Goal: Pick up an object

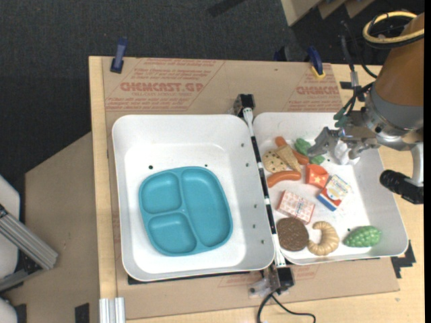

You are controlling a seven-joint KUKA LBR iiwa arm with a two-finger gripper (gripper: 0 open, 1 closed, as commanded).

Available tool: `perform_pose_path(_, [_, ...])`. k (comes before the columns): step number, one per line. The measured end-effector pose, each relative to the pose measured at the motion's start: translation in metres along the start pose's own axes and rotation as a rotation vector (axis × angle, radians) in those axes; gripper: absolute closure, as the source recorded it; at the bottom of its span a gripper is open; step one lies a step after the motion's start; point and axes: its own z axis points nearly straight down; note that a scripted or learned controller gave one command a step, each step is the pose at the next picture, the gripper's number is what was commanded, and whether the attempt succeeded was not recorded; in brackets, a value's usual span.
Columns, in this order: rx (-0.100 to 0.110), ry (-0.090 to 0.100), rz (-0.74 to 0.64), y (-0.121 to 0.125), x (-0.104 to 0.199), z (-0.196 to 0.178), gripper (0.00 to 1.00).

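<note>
The arm (pixel 404 79) comes in from the right and its end effector (pixel 337 143) hangs over the top of the right bin (pixel 387 210). It is too hard to tell how the end effector stands, and nothing can be seen in it.

The toy foods lie in the right bin. A green piece (pixel 302 145) sits just beside the end effector, on its left. Below it are a cracker (pixel 273 161), a hot dog (pixel 283 177) and a red piece (pixel 317 175). A small red, white and blue box (pixel 335 190) lies near the red piece. A pink wafer (pixel 296 206) is lower down. At the near side of the bin are a brown cookie (pixel 292 234), a croissant (pixel 324 237) and a bumpy green thing (pixel 363 236).

The left bin (pixel 128 147) holds a blue tray (pixel 185 209) with three parts. Both bins sit side by side on the tabletop (pixel 168 86)
</note>
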Motion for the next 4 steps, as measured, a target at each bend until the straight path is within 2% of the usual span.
perform_pose_path(1, [0.002, 0.000, -0.001, 0.040, -0.006, 0.168, 0.00])
perform_pose_path(2, [-0.005, -0.001, 0.000, 0.040, -0.006, 0.150, 1.00])
perform_pose_path(3, [-0.012, 0.002, -0.009, 0.042, 0.074, 0.055, 1.00])
perform_pose_path(4, [-0.001, 0.001, -0.002, 0.014, 0.084, 0.028, 1.00])
